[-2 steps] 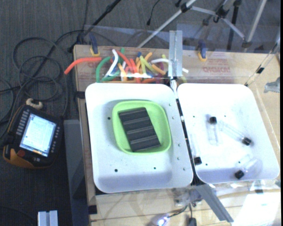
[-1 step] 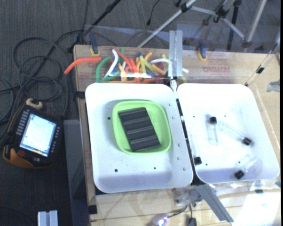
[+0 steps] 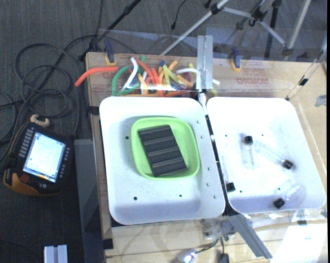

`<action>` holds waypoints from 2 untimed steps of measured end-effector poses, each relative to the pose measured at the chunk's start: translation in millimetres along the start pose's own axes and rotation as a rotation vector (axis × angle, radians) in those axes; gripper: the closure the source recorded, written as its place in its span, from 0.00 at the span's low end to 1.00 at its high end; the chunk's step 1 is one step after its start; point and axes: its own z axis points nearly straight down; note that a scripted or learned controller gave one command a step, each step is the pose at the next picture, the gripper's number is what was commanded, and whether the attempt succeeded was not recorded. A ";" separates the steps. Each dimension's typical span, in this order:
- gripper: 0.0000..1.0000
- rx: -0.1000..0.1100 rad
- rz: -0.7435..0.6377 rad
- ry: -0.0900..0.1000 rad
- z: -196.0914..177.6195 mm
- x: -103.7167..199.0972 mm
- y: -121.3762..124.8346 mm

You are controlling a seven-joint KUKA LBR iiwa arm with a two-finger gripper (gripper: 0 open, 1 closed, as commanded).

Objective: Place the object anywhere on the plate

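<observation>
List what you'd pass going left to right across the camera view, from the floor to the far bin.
Orange-and-black handheld pendant with a lit screen → left white bin → green square plate bearing a dark ribbed rectangular block → right white bin with clear black-capped tubes.

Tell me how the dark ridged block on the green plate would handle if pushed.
The block looks flat and broad, so it probably slides rather than tips or rolls. Its ridges suggest it is stiff. The plate's raised rim would likely stop it sliding off.
</observation>
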 end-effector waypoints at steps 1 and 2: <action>0.00 0.001 0.138 0.001 -0.1 -0.6 0.3; 0.00 -0.001 0.276 -0.001 -0.2 -0.3 0.1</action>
